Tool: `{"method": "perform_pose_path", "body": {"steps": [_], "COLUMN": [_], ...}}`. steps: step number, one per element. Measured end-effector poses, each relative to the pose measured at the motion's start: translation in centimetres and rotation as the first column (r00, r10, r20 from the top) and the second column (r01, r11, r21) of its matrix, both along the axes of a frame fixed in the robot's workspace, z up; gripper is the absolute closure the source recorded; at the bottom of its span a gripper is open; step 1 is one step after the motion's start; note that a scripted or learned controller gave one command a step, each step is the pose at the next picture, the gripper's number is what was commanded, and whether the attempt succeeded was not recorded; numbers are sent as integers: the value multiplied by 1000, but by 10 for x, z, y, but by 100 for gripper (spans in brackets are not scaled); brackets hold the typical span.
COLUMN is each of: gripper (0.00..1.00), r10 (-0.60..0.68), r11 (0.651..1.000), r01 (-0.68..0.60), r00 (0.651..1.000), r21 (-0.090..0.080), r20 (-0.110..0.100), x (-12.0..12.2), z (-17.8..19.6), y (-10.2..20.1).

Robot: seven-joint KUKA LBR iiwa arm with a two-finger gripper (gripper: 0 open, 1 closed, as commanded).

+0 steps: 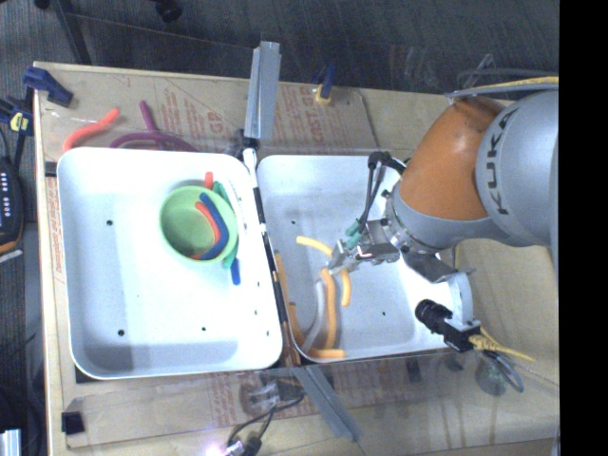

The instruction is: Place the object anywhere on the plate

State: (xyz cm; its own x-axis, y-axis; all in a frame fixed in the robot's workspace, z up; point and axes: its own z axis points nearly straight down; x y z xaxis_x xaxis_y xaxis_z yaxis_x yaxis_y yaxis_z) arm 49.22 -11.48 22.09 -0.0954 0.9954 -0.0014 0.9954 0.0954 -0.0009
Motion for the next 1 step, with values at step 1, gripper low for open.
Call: {"method": "perform_pose_path", "body": {"steps": [1], "gripper": [0], "r10": [0], "r11": [1000], "r01": [0], "r00": [1000], "r21": [0], "r20": [0], "x": [0], "z": [0], "y": [0]}}
